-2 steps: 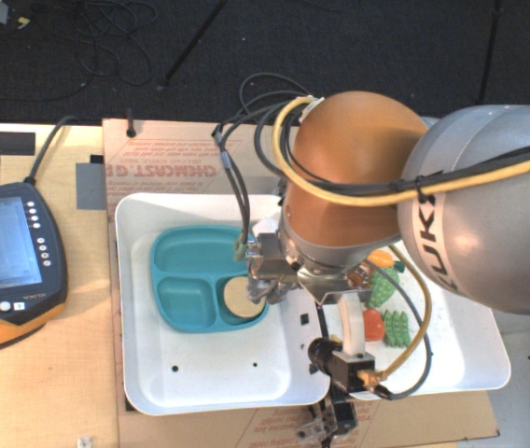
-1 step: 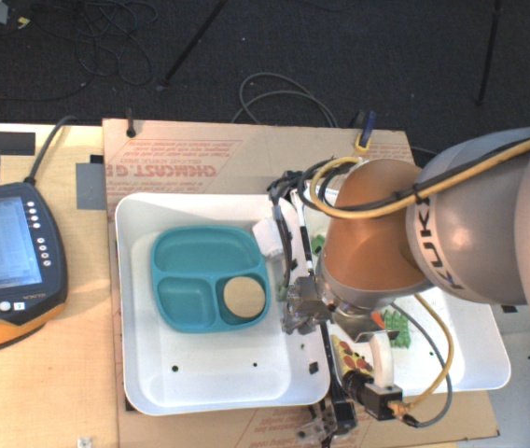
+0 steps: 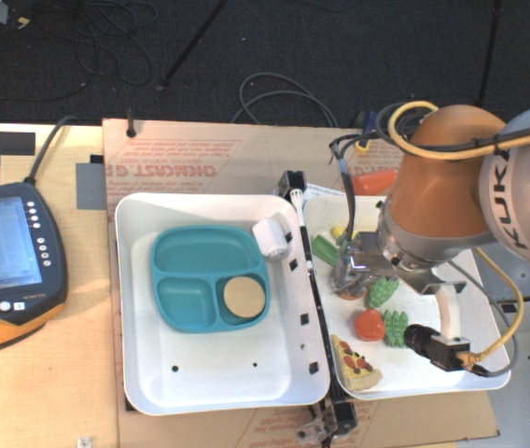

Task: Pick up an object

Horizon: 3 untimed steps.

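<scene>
My gripper (image 3: 350, 273) hangs low over the left part of the right bin (image 3: 489, 381), reaching in from the right. Just under it lies a small brown thing (image 3: 347, 293), partly hidden by the gripper. Close by are a green leafy toy (image 3: 382, 292), a red tomato (image 3: 369, 324), a second green toy (image 3: 396, 328) and a green pickle-like piece (image 3: 326, 248). A pizza slice (image 3: 356, 365) rests at the bin's front left corner. Nothing shows as held.
The left bin (image 3: 144, 362) holds a teal divided tray (image 3: 200, 278) with a tan round disc (image 3: 244, 298) in one compartment. A white cup-like piece (image 3: 271, 236) lies by the divider between the bins. A tablet (image 3: 4, 250) sits off to the left.
</scene>
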### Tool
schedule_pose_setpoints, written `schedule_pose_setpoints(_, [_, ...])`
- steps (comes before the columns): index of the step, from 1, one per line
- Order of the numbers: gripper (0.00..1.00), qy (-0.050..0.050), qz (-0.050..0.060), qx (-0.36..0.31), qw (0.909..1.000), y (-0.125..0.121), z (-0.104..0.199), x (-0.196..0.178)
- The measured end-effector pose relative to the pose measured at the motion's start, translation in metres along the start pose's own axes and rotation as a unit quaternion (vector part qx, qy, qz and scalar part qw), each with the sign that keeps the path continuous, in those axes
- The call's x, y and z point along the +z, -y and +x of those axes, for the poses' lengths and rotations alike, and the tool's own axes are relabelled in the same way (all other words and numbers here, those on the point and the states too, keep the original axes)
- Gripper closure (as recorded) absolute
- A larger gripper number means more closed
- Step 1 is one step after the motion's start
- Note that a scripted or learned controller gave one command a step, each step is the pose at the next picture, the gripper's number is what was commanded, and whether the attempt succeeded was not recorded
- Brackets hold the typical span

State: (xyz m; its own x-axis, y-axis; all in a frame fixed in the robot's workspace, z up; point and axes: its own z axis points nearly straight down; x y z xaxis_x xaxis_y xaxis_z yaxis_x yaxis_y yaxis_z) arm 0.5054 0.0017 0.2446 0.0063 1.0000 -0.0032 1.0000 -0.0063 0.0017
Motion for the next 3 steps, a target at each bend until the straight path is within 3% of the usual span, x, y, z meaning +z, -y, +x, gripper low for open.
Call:
schedule_pose_setpoints(1, [1.00,-0.003,-0.003,-0.008,1.0000,-0.031,0.109,-0.103])
schedule_pose_setpoints(2, [1.00,-0.002,-0.002,-0.006,1.0000,-0.142,0.173,-0.079])
schedule_pose_setpoints(3, [1.00,-0.001,-0.002,-0.002,1.0000,-0.138,0.102,-0.193])
